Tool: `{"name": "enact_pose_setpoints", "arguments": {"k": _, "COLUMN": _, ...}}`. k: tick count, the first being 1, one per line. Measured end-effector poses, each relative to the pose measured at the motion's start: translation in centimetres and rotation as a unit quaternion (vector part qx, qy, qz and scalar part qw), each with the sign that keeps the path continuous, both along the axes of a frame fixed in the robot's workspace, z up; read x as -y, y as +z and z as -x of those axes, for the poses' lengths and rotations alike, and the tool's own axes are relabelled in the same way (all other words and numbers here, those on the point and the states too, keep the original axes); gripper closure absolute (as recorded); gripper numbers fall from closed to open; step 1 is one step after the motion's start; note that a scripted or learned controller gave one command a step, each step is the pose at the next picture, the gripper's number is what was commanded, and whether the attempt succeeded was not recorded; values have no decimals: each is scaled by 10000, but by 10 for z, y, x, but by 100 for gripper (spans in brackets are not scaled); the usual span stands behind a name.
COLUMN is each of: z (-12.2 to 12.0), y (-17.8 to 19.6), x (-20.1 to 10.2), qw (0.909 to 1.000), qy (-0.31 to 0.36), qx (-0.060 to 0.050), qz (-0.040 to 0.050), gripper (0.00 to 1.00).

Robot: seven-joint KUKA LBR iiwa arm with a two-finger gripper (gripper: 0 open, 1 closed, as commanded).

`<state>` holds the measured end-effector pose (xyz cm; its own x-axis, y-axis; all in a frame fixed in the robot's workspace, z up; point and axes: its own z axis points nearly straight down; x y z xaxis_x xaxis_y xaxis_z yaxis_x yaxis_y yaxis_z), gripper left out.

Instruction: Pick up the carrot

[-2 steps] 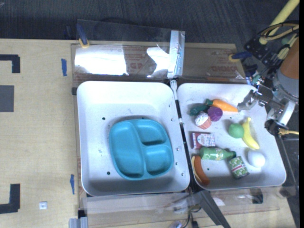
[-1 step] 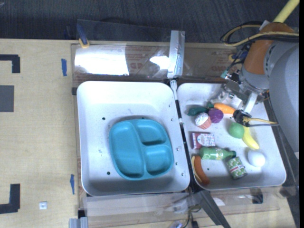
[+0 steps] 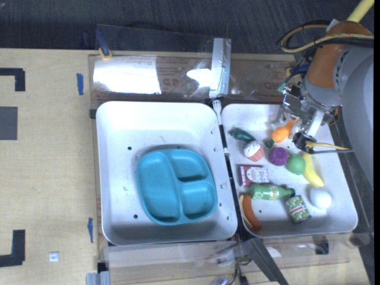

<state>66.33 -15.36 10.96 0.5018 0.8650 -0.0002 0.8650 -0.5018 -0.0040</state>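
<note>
Plainly, two bins [image 3: 119, 123], one carrot [image 3: 281, 133] beside jaws [image 3: 295, 125] whose state I cannot tell.

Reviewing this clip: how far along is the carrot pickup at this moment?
Done: the arm has reached into the right bin, and the gripper sits right at the carrot near the bin's back edge. In hand: a grasp attempt, though the picture doesn't confirm a grip. Left: the carrot still looks low among the other toy food, so lifting it clear remains.
</note>
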Motion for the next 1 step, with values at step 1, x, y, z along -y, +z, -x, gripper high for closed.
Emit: {"name": "enact_pose_setpoints", "arguments": {"k": 1, "z": -6, "y": 86, "x": -75, "qw": 9983, "qy": 573, "qx": 55, "qz": 6, "gripper": 100}}
